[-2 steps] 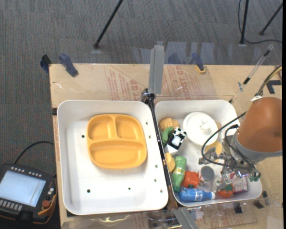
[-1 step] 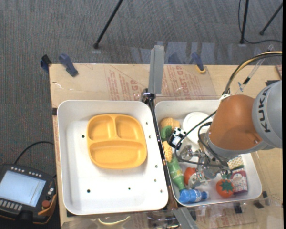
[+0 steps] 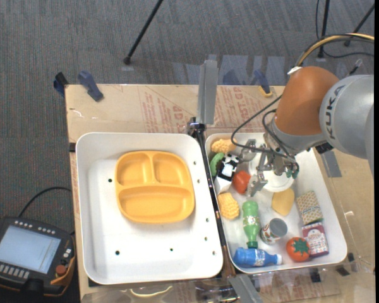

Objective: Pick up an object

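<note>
My gripper (image 3: 275, 172) hangs over the back half of the right bin (image 3: 336, 232), open, with nothing held between its fingers. A white round object (image 3: 280, 183) lies just under it. A small red tomato (image 3: 241, 182) sits to its left and a black-and-white toy (image 3: 227, 168) beyond that. A yellow wedge (image 3: 282, 202) lies just in front of the gripper. A green bottle (image 3: 250, 223), a ridged yellow piece (image 3: 228, 205), a grey cup (image 3: 276, 230), a blue bottle (image 3: 256, 257) and an orange-red fruit (image 3: 297, 249) fill the front.
A yellow divided plate (image 3: 155, 187) rests in the left bin (image 3: 95, 232). Yellow corn (image 3: 222, 146) and a green item (image 3: 215, 163) sit in the right bin's back left corner; two small boxes (image 3: 309, 208) lie along its right wall. A pendant (image 3: 28, 252) lies at lower left.
</note>
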